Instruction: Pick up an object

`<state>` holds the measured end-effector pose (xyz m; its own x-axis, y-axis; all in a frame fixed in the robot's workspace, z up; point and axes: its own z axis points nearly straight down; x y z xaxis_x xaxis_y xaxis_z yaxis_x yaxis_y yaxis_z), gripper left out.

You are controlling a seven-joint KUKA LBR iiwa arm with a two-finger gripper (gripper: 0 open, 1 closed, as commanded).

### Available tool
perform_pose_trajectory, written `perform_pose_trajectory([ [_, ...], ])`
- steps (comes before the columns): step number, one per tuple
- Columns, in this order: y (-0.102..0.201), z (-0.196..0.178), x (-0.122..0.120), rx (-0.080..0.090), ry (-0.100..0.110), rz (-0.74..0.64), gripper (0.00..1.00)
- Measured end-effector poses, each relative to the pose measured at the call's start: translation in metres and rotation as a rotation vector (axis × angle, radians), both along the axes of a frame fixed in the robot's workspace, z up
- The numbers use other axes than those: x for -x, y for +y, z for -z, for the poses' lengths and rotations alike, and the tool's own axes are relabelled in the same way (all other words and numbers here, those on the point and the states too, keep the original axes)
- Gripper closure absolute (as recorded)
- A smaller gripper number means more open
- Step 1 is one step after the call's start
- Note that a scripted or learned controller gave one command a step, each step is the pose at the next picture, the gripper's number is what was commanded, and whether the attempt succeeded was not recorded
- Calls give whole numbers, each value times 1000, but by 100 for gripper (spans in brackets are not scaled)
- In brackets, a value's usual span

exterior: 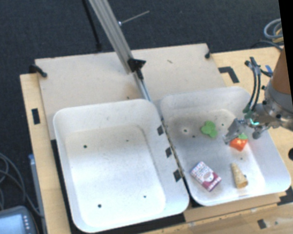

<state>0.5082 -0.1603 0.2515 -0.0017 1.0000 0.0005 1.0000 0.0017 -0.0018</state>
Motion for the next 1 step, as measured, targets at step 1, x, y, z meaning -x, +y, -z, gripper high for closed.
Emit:
perform_pose_trajectory([
  [1,0,-2,-1,1,-5,2,0],
])
